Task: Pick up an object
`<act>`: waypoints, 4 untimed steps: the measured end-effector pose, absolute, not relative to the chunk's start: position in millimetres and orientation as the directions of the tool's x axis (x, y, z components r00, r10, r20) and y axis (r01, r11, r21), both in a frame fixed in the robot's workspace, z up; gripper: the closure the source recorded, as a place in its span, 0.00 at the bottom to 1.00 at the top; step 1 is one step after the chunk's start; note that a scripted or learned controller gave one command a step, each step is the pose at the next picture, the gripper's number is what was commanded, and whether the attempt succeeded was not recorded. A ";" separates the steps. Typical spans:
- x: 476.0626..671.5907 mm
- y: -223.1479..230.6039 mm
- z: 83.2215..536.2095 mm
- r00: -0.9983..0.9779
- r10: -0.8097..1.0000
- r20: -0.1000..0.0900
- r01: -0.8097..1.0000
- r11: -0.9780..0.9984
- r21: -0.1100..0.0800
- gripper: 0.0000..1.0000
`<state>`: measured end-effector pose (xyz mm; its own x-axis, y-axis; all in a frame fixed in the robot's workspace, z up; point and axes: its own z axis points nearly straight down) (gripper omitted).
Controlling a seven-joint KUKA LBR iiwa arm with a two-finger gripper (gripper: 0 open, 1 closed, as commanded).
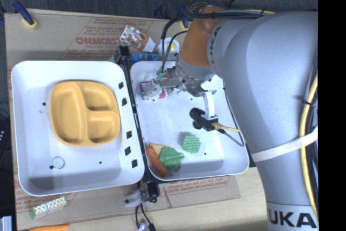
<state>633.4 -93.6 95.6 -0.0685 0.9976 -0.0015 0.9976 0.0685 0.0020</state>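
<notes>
My gripper point(153, 88) hangs over the far left part of the right bin point(178, 116), fingers pointing left. A small reddish-pink thing shows at the fingertips, but whether it is gripped is unclear. A green bumpy ball point(191, 143) lies in the near middle of that bin. At the bin's near left corner sit a green leafy piece point(171, 157) and an orange-red piece point(154, 156) beside it. A yellow divided tray point(84, 112) lies in the left bin point(32, 170).
The grey arm with its orange band point(197, 40) covers the right side of the right bin. A black fitting with a cable point(203, 119) hangs over the bin's middle. Small packets lie on the cardboard beyond the bins point(132, 36) and near the front left point(48, 206).
</notes>
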 end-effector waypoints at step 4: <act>532.8 -147.0 138.5 0.166 0.986 0.001 0.986 -0.166 -0.005 0.00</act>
<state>532.8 -147.0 138.5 0.1660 0.9861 0.0009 0.9861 -0.1660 -0.0049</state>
